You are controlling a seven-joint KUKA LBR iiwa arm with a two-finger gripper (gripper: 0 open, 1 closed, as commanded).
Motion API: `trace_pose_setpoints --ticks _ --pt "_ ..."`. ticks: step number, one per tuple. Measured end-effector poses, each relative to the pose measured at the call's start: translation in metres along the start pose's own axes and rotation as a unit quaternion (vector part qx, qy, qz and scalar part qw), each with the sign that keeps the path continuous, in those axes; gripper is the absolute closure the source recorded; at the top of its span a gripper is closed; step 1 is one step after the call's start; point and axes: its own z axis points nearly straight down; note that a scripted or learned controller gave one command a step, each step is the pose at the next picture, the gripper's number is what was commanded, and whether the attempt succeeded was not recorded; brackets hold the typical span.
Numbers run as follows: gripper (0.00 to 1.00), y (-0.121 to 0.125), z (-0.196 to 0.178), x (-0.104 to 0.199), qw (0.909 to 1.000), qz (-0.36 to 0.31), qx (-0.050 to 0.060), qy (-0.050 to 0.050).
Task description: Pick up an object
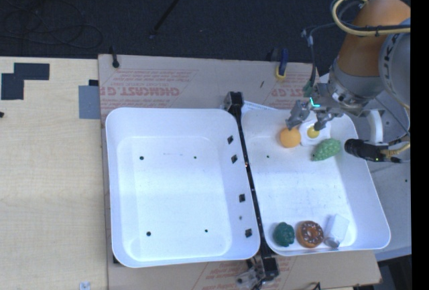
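Observation:
My gripper (pixel 308 124) hangs over the far end of the right bin (pixel 362 181), open, with its fingers spread. An orange ball (pixel 290 138) lies just below the left fingertip. A small white and yellow piece (pixel 312 134) sits under the gap between the fingers, and nothing is held. To the right of it lies a light green bumpy object (pixel 326 150).
At the near edge of the right bin lie a dark green object (pixel 284 234), a brown sprinkled donut (pixel 310 234) and a white block (pixel 337 228). The left bin (pixel 120 148) stands beside it, a black divider (pixel 242 168) running between them.

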Motion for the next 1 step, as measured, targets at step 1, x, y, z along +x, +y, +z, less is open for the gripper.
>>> trace_pose_setpoints --ticks 1 --pt "0.00 -0.0026 0.1085 -0.0189 1.0000 0.003 0.004 0.000"
